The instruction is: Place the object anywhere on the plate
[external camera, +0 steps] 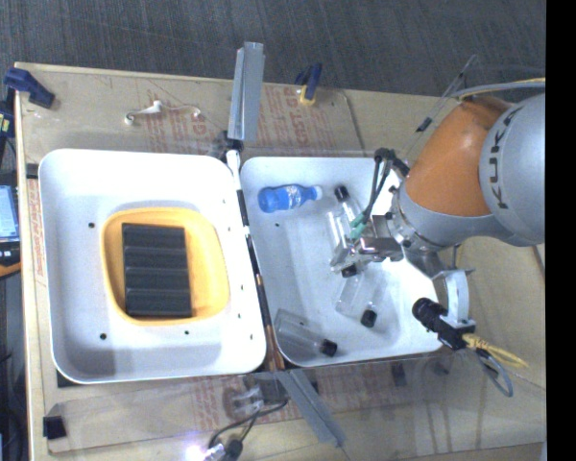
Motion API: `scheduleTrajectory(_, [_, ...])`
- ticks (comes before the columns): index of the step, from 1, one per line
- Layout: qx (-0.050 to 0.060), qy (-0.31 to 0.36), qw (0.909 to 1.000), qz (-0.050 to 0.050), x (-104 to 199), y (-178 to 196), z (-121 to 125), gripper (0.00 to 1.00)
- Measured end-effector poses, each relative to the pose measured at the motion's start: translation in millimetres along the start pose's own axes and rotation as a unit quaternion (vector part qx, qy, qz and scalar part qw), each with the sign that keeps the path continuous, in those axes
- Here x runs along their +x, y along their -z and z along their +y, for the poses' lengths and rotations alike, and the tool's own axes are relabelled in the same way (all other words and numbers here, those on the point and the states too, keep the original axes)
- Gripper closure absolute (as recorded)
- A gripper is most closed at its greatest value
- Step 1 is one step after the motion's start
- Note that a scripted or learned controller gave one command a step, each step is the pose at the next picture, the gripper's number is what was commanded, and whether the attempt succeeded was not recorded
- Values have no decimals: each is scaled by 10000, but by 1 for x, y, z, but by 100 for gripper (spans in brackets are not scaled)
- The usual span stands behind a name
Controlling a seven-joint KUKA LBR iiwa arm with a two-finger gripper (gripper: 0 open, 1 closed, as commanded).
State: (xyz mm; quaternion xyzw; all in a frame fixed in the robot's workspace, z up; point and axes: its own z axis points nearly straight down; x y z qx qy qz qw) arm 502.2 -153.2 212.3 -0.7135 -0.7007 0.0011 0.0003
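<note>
We see several candidates for the object in the right bin. The plainest is a small bottle with a blue label, lying on its side near the bin's far left corner, its clear neck pointing right. It touches nothing else and lies apart from the gripper.

Nearer the middle of that bin we make out clear plastic pieces with dark caps: one clear vial lies just below the gripper, with a black cap beside it, and a larger clear tube with a dark end rests against the near wall. Their outlines are faint against the white floor, so we cannot tell exactly where each begins.

The gripper hangs low over the middle of the right bin, among the clear pieces, with cables running up from it to the grey arm and its orange band. We cannot tell how its tips stand, nor whether anything is caught there.

In the left bin sits the plate, yellow with rounded corners, and a dark ribbed block covers most of its middle. The plate is well apart from the bottle and the gripper.
</note>
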Motion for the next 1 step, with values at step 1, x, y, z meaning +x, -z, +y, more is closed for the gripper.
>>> scheduleTrajectory(1, [-1, 0, 10000, 0, 0, 0, 0, 0])
